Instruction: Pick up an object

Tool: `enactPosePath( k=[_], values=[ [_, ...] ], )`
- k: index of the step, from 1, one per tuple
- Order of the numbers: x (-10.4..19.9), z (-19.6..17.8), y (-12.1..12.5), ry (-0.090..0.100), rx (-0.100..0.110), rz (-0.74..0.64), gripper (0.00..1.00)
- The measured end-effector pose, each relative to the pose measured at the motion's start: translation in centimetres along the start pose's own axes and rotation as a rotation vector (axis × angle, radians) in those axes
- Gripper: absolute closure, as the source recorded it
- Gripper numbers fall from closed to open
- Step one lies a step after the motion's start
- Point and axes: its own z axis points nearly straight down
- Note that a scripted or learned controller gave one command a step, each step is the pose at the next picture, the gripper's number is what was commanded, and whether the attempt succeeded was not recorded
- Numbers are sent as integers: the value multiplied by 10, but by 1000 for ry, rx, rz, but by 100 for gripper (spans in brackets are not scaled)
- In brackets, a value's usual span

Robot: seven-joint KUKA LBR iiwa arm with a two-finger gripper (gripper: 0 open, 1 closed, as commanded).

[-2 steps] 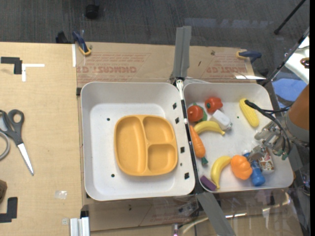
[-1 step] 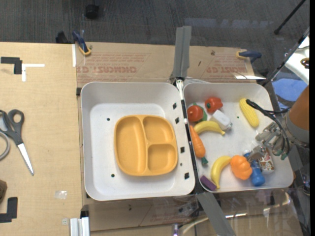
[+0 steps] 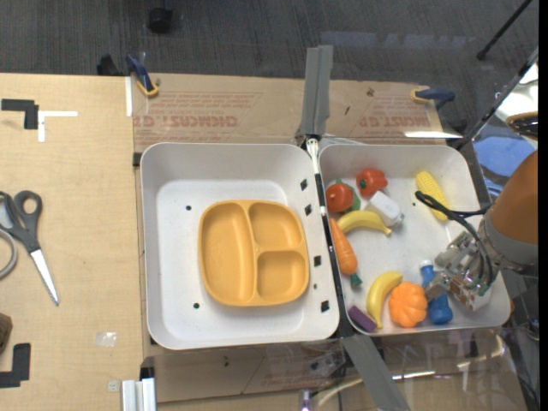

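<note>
The right bin (image 3: 462, 168) holds several toy foods: a red tomato (image 3: 339, 197), a red pepper (image 3: 372, 181), a white block (image 3: 383, 205), a banana (image 3: 363, 222), a corn cob (image 3: 431, 194), a carrot (image 3: 344, 252), a second banana (image 3: 380, 294), an orange pumpkin (image 3: 408, 305), a purple piece (image 3: 360, 319) and blue pieces (image 3: 439, 312). My gripper (image 3: 455, 272) is low in the bin's near right corner, right beside the blue pieces and just right of the pumpkin. The arm's orange band (image 3: 521, 208) comes in from the right edge.
The left bin (image 3: 163, 229) carries a yellow divided plate (image 3: 254, 253). Scissors (image 3: 32, 238) lie on the wooden bench at far left. Cardboard lies behind the bins, with blue clamps (image 3: 141, 74) on it. A grey bar (image 3: 315, 92) runs up from between the bins.
</note>
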Motion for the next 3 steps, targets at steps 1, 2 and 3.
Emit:
enactPosePath(
  k=[1, 2, 3],
  values=[
    [60, -5, 81, -24, -6, 169, 0],
    [6, -1, 6, 1, 1, 67, 0],
    [6, -10, 7, 1, 0, 64, 100]
  ],
)
